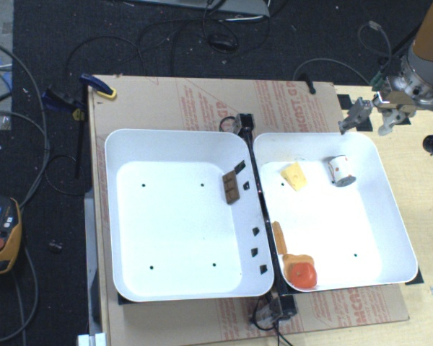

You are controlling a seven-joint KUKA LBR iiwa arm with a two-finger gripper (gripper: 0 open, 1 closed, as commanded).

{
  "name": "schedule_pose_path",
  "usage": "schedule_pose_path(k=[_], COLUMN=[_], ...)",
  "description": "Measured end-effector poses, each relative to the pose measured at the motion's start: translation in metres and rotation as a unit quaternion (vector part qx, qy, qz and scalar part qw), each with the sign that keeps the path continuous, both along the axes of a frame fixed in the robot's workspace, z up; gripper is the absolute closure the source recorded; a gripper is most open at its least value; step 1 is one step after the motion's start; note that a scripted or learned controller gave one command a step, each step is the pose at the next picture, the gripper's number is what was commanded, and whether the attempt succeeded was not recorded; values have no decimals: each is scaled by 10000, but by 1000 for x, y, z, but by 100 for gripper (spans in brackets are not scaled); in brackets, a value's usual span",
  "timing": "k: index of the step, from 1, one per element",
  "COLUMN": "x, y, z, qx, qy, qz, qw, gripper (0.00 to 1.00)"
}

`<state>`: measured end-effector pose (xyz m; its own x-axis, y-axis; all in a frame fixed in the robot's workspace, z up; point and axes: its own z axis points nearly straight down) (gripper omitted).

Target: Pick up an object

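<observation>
- Three small things lie in the right bin (390, 215): a yellow block (295, 176) and a white cylinder (340, 170) near its far wall, and a red ball (302, 274) in its near-left corner.
- The gripper (372, 117) hangs empty, fingers spread, beyond the far-right rim.
- Risk: the cylinder may roll away, or the ball may stay wedged against the wall.
- The red printing on the cardboard (202, 96) is too small to read.

Even overhead light falls across the table (166, 92), leaving the two white bins (130, 215) bright, close to washed out on their floors. Shadows are soft and short: a faint grey one lies beside the small white cylinder (339, 169) in the right bin (390, 222). The dark floor (43, 42) at the far side and left holds little detail. The picture is slightly grainy, and the pincer (374, 117) at far right looks a touch blurred.
</observation>
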<state>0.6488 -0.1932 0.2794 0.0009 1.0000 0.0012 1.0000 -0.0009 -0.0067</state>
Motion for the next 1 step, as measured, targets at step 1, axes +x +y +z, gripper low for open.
schedule_pose_path(k=[1], x=[1], y=[0], z=[4], qx=[-6], qy=[-35], qz=[6], qw=[10000], gripper=[0])
